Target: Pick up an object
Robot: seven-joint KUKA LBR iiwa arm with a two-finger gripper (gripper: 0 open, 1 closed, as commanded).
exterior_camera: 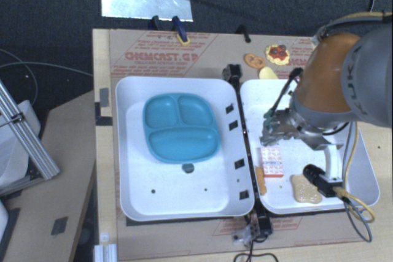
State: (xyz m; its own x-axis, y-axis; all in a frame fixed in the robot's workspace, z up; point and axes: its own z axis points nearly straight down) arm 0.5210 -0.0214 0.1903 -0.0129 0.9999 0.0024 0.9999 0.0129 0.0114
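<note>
You have two white bins: the left bin (132, 193) carries one blue divided plate (181, 127) with bare floor toward its near edge. In the right bin (368, 184), the gripper (272, 134) hangs by the left wall, above one red-patterned packet (272, 162); one tan cookie (305, 190) lies near the front edge.
</note>
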